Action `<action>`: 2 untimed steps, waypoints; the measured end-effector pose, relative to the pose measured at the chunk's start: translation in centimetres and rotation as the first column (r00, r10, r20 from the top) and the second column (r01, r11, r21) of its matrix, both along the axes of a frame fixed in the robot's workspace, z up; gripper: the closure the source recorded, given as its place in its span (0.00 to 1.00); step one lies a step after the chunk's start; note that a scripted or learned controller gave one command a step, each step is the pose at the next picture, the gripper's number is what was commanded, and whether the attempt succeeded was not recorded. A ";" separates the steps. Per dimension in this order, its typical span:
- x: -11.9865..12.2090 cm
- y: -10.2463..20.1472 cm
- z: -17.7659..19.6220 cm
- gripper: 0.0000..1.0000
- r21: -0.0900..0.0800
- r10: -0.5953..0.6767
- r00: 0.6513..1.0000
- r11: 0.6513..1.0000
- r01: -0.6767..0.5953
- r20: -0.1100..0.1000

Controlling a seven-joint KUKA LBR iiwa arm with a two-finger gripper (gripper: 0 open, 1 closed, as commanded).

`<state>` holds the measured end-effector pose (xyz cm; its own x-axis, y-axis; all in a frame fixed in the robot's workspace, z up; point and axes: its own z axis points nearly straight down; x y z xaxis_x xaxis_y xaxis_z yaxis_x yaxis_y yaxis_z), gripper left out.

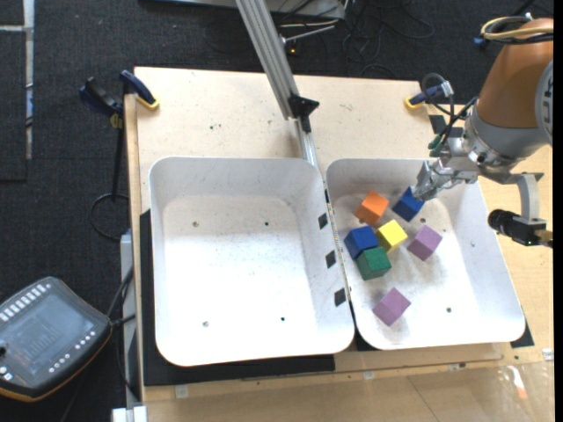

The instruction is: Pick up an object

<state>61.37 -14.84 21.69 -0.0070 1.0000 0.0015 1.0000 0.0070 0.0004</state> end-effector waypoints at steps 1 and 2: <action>-1.3 4.4 1.0 1.00 0.000 0.000 1.000 1.000 0.000 0.001; -3.5 9.3 2.1 1.00 0.001 0.001 1.000 1.000 -0.001 -0.001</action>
